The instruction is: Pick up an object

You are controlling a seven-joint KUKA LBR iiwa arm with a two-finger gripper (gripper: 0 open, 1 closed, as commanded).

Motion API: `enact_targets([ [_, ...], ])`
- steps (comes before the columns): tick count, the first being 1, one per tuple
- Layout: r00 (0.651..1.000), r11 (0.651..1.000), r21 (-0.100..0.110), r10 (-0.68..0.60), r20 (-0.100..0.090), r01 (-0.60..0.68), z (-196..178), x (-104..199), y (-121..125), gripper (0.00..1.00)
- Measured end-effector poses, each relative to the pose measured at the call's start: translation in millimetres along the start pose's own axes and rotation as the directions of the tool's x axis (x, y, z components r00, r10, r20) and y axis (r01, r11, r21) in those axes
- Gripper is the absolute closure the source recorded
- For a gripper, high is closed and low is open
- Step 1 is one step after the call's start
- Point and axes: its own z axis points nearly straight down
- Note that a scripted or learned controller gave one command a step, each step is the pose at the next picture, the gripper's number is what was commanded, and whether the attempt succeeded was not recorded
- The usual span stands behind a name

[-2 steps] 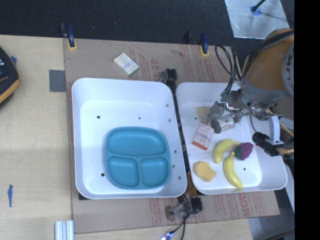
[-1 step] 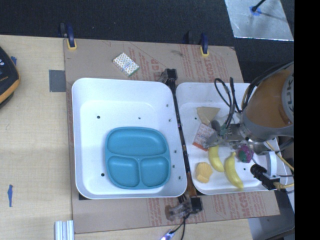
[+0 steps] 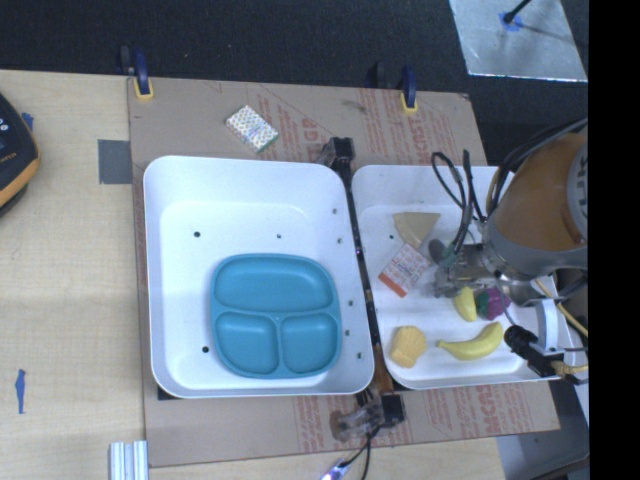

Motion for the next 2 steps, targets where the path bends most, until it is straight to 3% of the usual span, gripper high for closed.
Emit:
enact_targets([
  [1,1.000,1.000,0.000,0.000,0.000,0.000,0.0,0.1,0.0,0.00],
  [2,1.000,1.000,-0.004,0.006,0.004,-0.006,9.3,-8.0,109.8,0.00],
])
